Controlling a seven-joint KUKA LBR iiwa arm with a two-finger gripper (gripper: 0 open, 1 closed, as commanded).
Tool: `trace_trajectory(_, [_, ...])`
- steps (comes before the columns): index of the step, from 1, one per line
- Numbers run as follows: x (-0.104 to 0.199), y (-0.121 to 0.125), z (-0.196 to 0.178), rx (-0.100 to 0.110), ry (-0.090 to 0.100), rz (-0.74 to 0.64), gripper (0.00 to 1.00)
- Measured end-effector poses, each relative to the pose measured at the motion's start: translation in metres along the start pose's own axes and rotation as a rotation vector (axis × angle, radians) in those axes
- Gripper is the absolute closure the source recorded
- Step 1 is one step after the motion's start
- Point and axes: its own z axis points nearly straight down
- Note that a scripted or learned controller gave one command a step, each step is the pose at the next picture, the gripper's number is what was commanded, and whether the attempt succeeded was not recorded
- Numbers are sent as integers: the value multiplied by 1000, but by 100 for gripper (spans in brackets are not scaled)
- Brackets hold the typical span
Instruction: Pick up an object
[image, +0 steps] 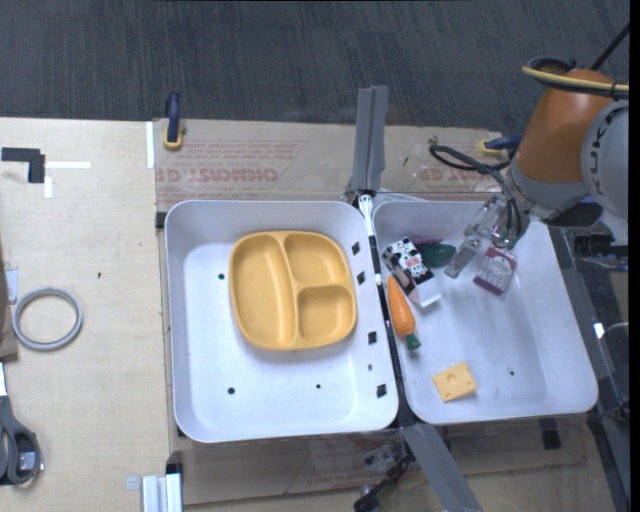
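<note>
two white bins are seen side by side on the worktop (90, 230). the left bin (195, 400) holds a yellow divided plate (293, 289), lying flat near its upper middle.

the right bin (540, 380) holds several things: a black-and-white cow-patterned box (410, 266) near the upper left, a green item (438, 249) just beside it and partly hidden, a carrot (401, 313) lying along the left wall below the box, a yellow cheese wedge (455, 382) well apart toward the lower middle, and a small purple-and-white packet (495, 271) at the upper right.

the arm is reached in from the right, its orange band (560, 135) above the upper right corner of the right bin. the end effector (483, 240) is positioned low over the upper part of the right bin, between the green item and the packet. its grey fingers (461, 258) are seen spread apart; nothing is seen between them. the packet is just beside the right finger; touching or not cannot be told.

a grey ring (45, 318) and scissors (18, 450) lie on the worktop at far left, and a blue-handled clamp (174, 120) is set at the top.
</note>
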Motion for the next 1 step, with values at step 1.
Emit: trace_trajectory(1, [-14, -46, -44, 0, -1, -286, 0])
